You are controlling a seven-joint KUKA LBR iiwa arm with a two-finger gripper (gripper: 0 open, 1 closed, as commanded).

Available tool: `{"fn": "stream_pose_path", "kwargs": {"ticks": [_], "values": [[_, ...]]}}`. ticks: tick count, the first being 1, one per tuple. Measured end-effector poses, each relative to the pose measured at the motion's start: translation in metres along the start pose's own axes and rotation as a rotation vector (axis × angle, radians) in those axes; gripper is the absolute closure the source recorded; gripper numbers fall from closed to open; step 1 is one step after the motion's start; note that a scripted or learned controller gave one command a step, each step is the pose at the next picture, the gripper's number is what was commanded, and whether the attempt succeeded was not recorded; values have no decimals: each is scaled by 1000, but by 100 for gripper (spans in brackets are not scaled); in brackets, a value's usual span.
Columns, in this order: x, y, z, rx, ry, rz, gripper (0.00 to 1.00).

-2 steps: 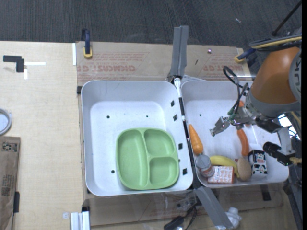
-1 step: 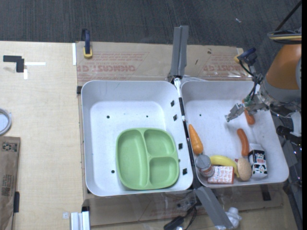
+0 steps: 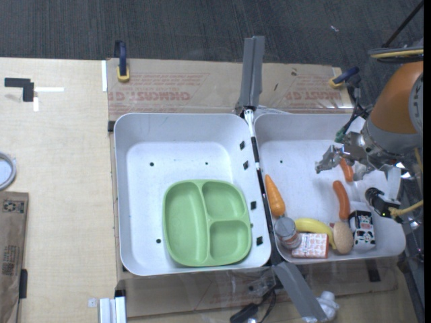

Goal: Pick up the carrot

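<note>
The carrot point(image 3: 273, 195), orange with a tapered tip, lies in the right bin point(image 3: 296, 136) against its left wall, pointing away from me. The gripper point(image 3: 344, 159) hangs over the right part of that bin, well to the right of the carrot and apart from it. A short orange piece point(image 3: 346, 171) shows just under the gripper; I cannot tell whether it is held or lying on the bin floor.
A red sausage point(image 3: 342, 199) lies below the gripper. Along the right bin's front edge sit a jar point(image 3: 285, 229), a banana point(image 3: 314, 226), a red-and-white box point(image 3: 311, 245), a bread roll point(image 3: 342, 238) and a cow-print carton point(image 3: 363, 229). A green divided plate point(image 3: 207, 222) sits in the left bin point(image 3: 135, 180).
</note>
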State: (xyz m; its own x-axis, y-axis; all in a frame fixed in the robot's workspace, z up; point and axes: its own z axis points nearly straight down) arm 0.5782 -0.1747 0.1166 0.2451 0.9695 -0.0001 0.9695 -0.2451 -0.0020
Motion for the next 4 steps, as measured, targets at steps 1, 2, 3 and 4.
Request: {"fn": "stream_pose_path", "kwargs": {"ticks": [1, 2, 3, 4], "values": [[40, -67, -18, 1, 0, -187, 0], [39, -67, -27, 1, -1, -183, 100], [91, -123, -74, 2, 0, -236, 100], [91, -123, -74, 1, 0, -235, 0]]}}
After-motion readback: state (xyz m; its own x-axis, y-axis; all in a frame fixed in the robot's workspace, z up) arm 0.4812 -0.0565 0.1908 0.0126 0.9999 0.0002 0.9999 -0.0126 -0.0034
